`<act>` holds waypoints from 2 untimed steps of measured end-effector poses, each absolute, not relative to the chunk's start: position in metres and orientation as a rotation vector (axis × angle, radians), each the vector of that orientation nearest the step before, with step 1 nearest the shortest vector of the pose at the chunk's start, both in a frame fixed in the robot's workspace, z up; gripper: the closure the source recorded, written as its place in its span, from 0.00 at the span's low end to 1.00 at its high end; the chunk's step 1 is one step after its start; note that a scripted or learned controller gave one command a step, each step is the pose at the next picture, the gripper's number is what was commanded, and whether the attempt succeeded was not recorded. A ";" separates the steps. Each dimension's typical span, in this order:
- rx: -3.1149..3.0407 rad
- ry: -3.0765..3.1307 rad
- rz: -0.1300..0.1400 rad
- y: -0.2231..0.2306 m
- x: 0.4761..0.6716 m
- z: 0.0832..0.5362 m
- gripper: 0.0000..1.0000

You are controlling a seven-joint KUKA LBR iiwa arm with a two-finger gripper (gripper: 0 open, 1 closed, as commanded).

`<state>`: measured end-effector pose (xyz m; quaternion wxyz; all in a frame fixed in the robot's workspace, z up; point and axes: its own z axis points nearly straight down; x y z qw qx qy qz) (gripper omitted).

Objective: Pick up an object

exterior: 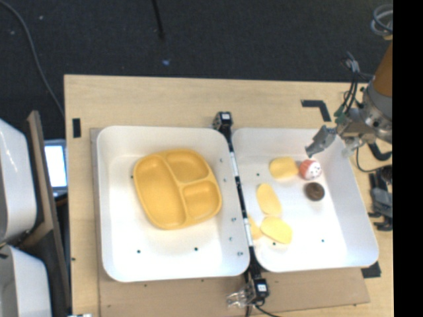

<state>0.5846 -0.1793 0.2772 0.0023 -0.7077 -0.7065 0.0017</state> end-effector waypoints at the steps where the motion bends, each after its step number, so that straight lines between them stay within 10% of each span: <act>1: -2.223 -2.221 -0.001 -0.179 0.586 0.281 0.00; 2: -2.220 -2.218 0.004 -0.180 0.581 0.219 0.00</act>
